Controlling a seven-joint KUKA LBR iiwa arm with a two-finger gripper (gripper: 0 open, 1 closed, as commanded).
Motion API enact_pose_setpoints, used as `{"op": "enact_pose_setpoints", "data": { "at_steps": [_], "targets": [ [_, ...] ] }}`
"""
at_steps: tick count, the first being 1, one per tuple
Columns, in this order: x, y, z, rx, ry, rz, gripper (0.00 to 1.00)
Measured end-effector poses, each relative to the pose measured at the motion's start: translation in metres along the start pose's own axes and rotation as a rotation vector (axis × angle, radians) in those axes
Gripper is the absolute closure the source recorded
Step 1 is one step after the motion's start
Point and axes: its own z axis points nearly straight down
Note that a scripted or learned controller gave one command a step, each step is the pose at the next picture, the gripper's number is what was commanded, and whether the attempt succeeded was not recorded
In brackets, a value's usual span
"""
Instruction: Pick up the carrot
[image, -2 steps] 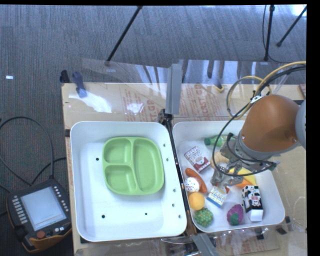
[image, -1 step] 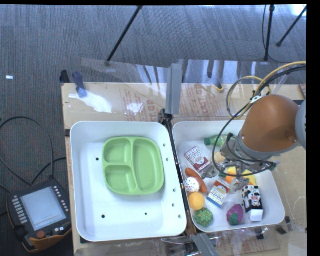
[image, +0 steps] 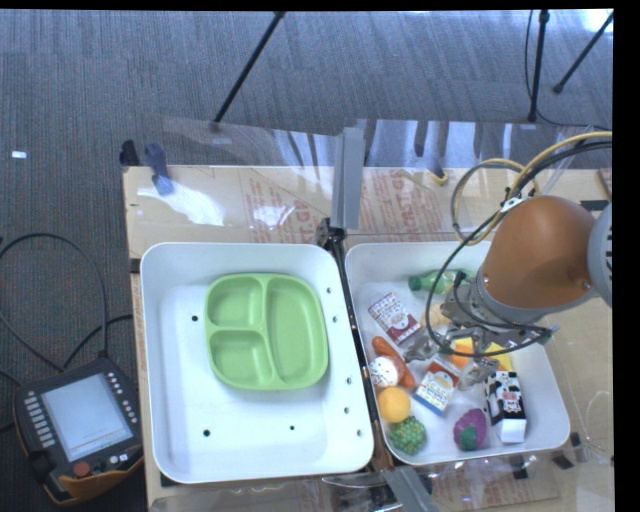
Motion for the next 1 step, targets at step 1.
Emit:
{"op": "enact_pose_setpoints", "data": {
  "at_steps": [1],
  "targets": [
    [-0.0033, 0.0006, -0.0099, 0.0, -0.004, 0.0, 1.0]
  ]
}}
